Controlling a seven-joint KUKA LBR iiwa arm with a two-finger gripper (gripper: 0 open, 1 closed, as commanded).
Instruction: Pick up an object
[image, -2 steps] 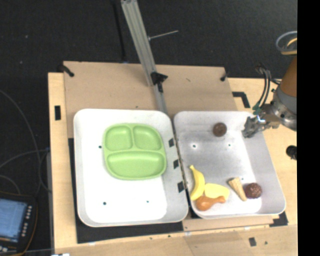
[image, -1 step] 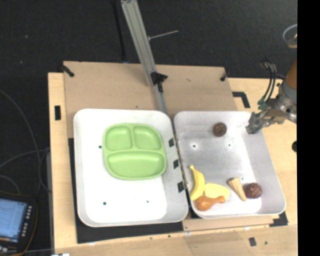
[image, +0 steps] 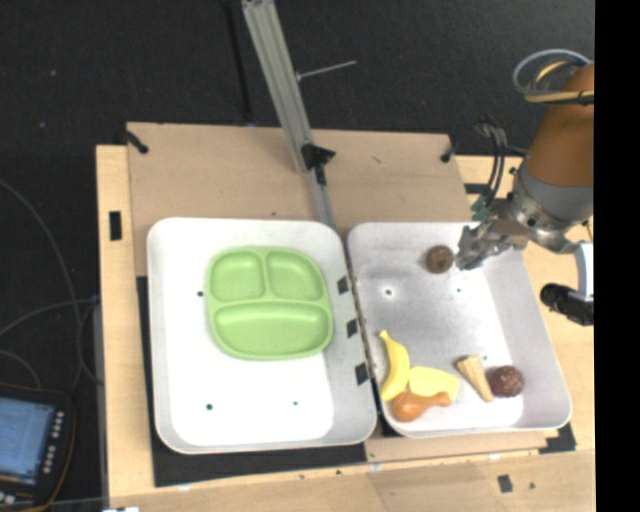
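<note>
You are at the approach step: nothing is lifted yet. Your pincer (image: 470, 253) sits low over the far part of the right bin (image: 520, 310), just beside a small brown ball (image: 438, 260) that lies on the bin floor near the far wall. From this slanted view above, the tip looks to be touching or nearly touching the ball's right side, but the ball is not between the fingers, and I cannot tell how wide they stand, since the dark tip blurs into the wrist. So treat the ball as loose in the bin, not held. If it is your target, the next move, as I judge it, calls for shifting the pincer a little toward the left so it sits over the ball, rather than alongside it, then lowering and closing; a round thing will likely roll off if you nudge it from one side. Your other choices lie well apart at the near end of the same bin: a banana (image: 397, 365), an orange pear-shaped piece (image: 417, 404), a cone (image: 476, 377) and a second brown ball (image: 506, 380). The left bin (image: 180, 400) carries a green divided plate (image: 270, 304).
</note>
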